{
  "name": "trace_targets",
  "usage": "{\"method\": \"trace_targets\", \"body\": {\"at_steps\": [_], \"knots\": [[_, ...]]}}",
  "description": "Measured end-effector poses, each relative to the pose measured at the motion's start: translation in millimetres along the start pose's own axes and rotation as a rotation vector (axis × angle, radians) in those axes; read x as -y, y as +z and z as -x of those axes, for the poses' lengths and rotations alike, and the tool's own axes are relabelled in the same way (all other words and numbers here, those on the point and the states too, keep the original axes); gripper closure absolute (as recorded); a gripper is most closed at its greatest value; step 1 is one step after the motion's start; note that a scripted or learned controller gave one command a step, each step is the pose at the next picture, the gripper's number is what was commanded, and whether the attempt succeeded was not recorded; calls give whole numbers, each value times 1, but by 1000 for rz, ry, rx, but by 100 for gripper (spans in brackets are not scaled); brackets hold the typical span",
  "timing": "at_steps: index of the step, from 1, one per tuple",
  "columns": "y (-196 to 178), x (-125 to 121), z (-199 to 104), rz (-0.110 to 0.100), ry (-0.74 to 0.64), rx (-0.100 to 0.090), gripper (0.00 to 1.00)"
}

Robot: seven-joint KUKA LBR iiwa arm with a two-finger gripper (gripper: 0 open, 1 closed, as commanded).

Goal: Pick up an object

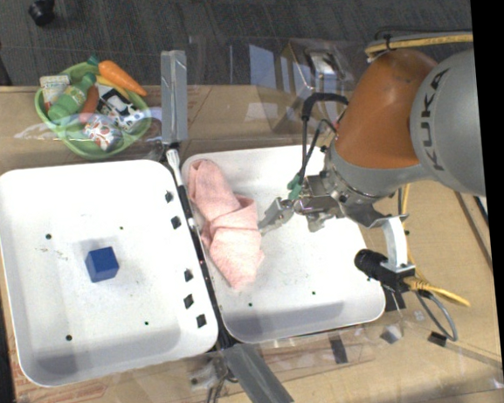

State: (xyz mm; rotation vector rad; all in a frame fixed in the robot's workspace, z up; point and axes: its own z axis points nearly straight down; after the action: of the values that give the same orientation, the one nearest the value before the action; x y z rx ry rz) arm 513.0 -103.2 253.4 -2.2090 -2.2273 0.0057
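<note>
A crumpled pink cloth (224,227) lies along the left side of the right white bin (358,305). A small blue cube (102,263) sits in the left white bin (38,364). My gripper (290,216) hangs low over the middle of the right bin, under the orange band of the arm. It is open, with nothing between its fingers. The left fingertip (264,223) sits right at the cloth's right edge; I cannot tell whether it touches the cloth.
A green bowl (98,146) of toy food stands behind the left bin on the bench. A grey divider (173,98) runs between the bins. Cables and a black-and-yellow fitting (390,270) hang by the right bin's right rim.
</note>
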Motion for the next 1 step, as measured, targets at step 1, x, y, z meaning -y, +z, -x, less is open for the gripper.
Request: {"method": "trace_targets", "body": {"at_steps": [1], "knots": [[104, -52, 37, -1, -116, 0, 0]]}}
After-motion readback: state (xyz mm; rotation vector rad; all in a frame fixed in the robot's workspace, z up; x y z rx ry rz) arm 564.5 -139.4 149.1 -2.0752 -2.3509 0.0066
